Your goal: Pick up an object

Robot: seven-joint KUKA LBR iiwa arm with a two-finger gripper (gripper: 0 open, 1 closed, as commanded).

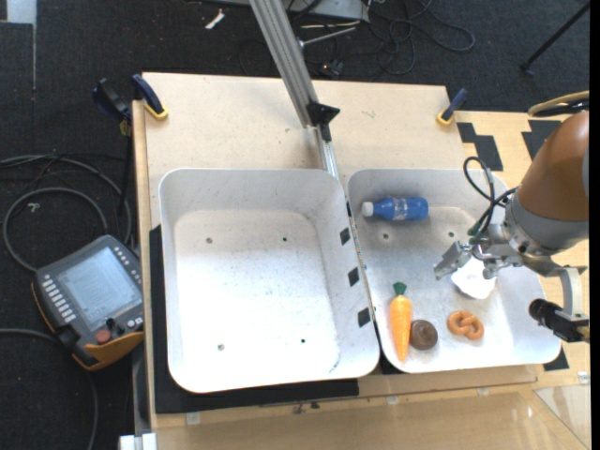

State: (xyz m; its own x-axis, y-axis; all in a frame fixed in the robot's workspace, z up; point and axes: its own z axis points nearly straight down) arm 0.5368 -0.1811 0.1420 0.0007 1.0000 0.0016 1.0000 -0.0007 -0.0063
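The right bin point(427, 181) holds several objects. A blue bottle point(397, 209) lies on its side near the far wall. An orange carrot point(400, 321) with a green top lies near the bin's front left, and a brown ball point(424, 334) touches its right side. An orange pretzel-shaped piece point(465, 325) sits to the right of the ball. A white lump point(475, 284) lies right of the bin's middle. My gripper point(466, 262) hangs just over this lump, partly covering its upper side. The grey arm with its orange band point(562, 172) reaches in from the right.
The left bin point(248, 279) sits beside the right one, and their walls meet near the middle. A slanted metal rail point(286, 50) runs down to the bins' far junction. Yellow clamps point(153, 109) sit at the bench's far corners. A teach pendant point(89, 293) lies on the floor at left.
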